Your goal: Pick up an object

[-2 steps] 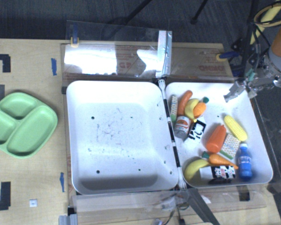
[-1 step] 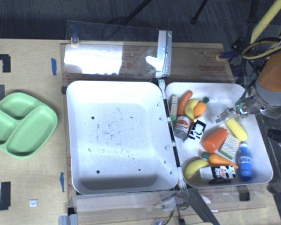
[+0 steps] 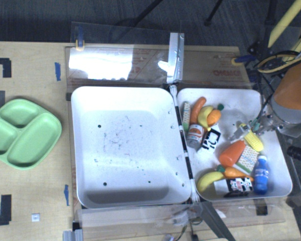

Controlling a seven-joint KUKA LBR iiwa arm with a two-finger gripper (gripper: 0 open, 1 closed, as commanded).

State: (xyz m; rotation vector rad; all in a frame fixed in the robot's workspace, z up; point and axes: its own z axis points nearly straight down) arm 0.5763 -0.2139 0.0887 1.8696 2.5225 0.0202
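The right bin [image 3: 241, 100] holds several toy foods. Among them are an orange carrot-like piece [image 3: 197, 109], a yellow lemon [image 3: 205, 116], a small can [image 3: 194, 134], a black-and-white card [image 3: 209, 138] and an orange bottle [image 3: 232, 152]. Further right and nearer the front lie a yellow corn cob [image 3: 254, 140], a blue bottle [image 3: 261, 174], a banana [image 3: 208, 179] and a cow-patterned carton [image 3: 238, 185]. My gripper [image 3: 251, 128] reaches in from the right, low over the bin, just above the corn cob. The arm's orange band [image 3: 295, 90] sits behind it.
The left bin [image 3: 128, 144] lies beside the right one, sharing a raised middle rim [image 3: 183, 139]. A green divided plate [image 3: 22, 132] rests on the bench at far left. A clear panel [image 3: 120, 59] stands behind the left bin. Cables and stands crowd the back right.
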